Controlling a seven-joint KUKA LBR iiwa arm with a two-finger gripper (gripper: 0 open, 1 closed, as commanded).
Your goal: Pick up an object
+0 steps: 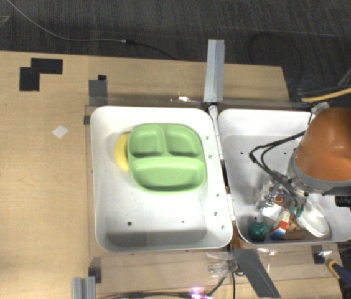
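Observation:
My gripper (279, 199) reaches down into the right bin (244, 136), low over a heap of small objects at its front edge. In that heap I see a dark green round object (259, 230), a white oval piece (314, 223) and a small item with red and blue parts (279, 232). The orange wrist band (331, 148) hides the space behind the gripper. In the left bin (110, 185) lies a green divided plate (165, 156) with a yellow object (121, 151) partly tucked under its left side.
A black cable (269, 149) loops from the wrist over the right bin's floor. A metal divider post (214, 70) stands at the back between the bins. The wooden bench (32, 167) stretches out to the left, with black markers at its far corner.

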